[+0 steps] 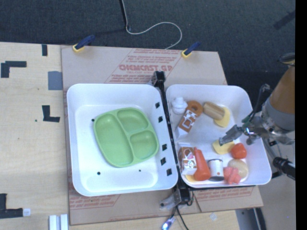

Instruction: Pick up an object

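Objects for picking lie crowded in the right-hand shallow white bin (240,94), toward 3 o'clock of the view. At its 12 o'clock end sit a small white bottle-like piece (179,104), an orange-brown patterned carton (189,117) and a tan bread-like roll (214,111) resting on a yellow curved piece (223,119). Toward 6 o'clock are a small printed packet (188,159), a red-orange carrot-shaped toy (201,166), a small white and black cylinder (216,167), a pale round item (239,166) and a pink ridged piece (231,176), all packed close.

The gripper (225,140) reaches in from 3 o'clock on the grey arm (280,114), its dark tip low over a flat yellow slice (221,148). Just at its 4 o'clock lies a round red tomato-like ball (239,151). Whether the gripper is spread or closed, I cannot tell; nothing visibly sits in it.

The left-hand white bin (76,128) holds a light green divided plastic plate (125,136). Both bins rest on a brown cardboard sheet (139,66) on the worktop (29,128).
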